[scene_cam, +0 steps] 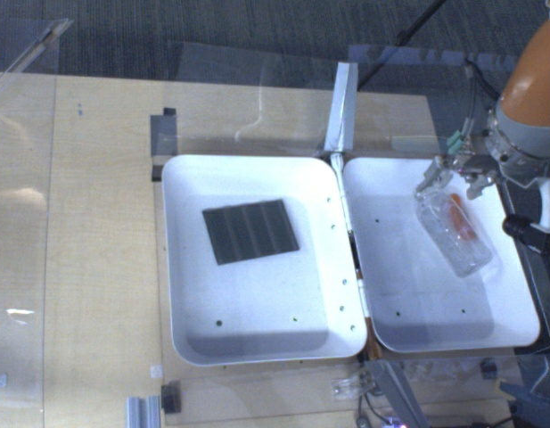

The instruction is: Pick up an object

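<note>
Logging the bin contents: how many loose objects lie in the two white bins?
2. A dark ribbed pad lies flat in the left bin; a clear plastic bottle lies in the right bin, beneath the tool.

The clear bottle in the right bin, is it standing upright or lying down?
Lying down: the clear bottle stretches slantwise across the right bin floor, its narrow end by the gripper.

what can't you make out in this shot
- Gripper, camera view: small and glary, so whether its fingers pinch the clear plastic bottle with an orange part inside is unclear.
- That bottle: transparent against the right white bin, outline faint.
- Grey arm with orange band: cut off by the right edge.
- Dark ribbed rectangular pad in the left white bin: material unclear.
</note>
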You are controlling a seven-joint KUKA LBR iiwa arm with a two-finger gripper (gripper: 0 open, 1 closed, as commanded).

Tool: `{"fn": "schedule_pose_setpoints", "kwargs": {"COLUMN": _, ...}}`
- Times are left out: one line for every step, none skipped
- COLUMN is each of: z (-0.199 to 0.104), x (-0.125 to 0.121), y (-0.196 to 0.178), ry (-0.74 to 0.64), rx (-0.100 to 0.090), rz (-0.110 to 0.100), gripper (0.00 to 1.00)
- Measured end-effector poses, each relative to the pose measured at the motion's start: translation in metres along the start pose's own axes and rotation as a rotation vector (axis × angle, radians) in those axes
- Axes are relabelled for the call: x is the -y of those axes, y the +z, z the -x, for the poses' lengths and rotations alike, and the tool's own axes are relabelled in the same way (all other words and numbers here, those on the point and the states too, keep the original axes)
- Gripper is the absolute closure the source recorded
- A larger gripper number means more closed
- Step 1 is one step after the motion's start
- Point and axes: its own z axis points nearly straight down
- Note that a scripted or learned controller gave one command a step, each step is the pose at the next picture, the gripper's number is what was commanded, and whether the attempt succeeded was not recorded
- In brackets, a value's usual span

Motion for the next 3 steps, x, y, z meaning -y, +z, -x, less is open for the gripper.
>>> {"fn": "schedule_pose_setpoints", "kwargs": {"z": 0.042, "x": -0.038, "y": 0.045, "ry": -0.09, "rx": 0.002, "rz": 0.003, "gripper": 0.0}}
{"fn": "schedule_pose_setpoints", "kwargs": {"z": 0.082, "x": -0.053, "y": 0.175, "ry": -0.208, "rx": 0.003, "rz": 0.008, "gripper": 0.0}}
{"fn": "schedule_pose_setpoints", "kwargs": {"z": 0.088, "x": -0.084, "y": 0.174, "ry": -0.281, "rx": -0.004, "rz": -0.011, "gripper": 0.0}}
